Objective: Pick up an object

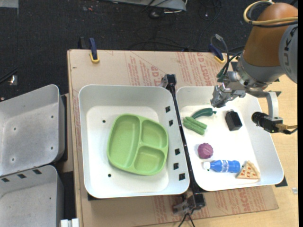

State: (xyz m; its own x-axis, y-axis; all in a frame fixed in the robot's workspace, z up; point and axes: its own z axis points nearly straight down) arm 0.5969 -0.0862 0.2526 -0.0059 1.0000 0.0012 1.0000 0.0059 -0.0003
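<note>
In the right bin [265, 141], we see the gripper [220, 100] poised just above a green pepper [203, 112]; we cannot tell its finger state.

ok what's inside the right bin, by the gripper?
In the right bin: green pepper, green beans, black block, purple onion-like ball, blue bottle, pizza slice. The gripper hangs over the far side, covering the floor beneath it.

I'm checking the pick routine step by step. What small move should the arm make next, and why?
Probably lower straight down: the gripper hovers just above the dark green pepper in the right bin, with nothing seen between its fingers.
</note>
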